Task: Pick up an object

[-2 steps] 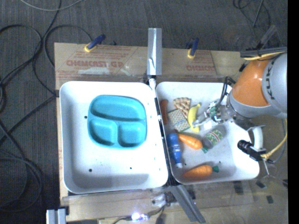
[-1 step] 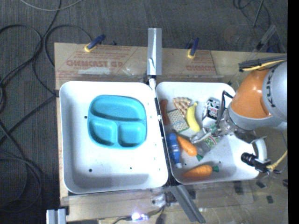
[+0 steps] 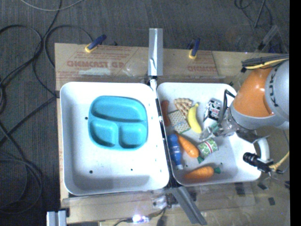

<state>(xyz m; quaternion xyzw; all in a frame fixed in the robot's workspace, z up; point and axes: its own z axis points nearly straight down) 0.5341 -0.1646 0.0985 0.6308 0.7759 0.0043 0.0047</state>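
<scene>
While progress: nothing lifted; banana (image 3: 194, 118) and carrots (image 3: 188, 147) lie in right bin (image 3: 244, 172).
Gripper (image 3: 212, 132): low over the toys; opening and hold, cannot tell.

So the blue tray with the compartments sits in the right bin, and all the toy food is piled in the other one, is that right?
Not quite. The camera view shows the blue tray in the left bin, not the right. The toy food, such as the banana and the carrots, is indeed piled in the other one, the right bin.
</scene>
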